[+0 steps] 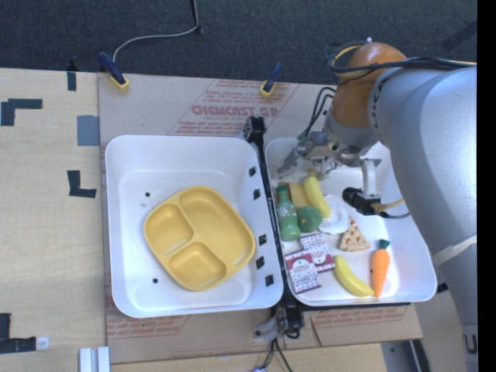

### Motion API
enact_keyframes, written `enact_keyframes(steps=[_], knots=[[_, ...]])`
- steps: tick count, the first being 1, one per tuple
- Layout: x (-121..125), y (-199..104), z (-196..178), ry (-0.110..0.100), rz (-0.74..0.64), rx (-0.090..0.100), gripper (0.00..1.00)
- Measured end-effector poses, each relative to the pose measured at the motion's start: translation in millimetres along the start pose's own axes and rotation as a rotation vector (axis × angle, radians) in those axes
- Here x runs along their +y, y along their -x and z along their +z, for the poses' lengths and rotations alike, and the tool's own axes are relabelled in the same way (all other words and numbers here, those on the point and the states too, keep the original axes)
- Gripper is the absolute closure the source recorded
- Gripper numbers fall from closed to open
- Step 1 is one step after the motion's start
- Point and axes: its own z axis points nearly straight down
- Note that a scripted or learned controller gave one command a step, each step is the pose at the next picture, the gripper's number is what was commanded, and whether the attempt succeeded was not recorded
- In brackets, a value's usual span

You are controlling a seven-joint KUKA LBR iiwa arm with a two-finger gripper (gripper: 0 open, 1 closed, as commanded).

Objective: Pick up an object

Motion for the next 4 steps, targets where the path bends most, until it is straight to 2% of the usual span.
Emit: enact_keyframes(steps=[1, 2, 3, 4], knots=[[0, 0, -10, 0.001, -0.001, 0.000, 1.00], [-71, -56, -180, 0.000, -0.001, 0.002, 1.00], [-71, -56, -179, -0.002, 0.000, 0.003, 0.00], [-81, 20, -47, -0.005, 0.003, 0.002, 0.00]])
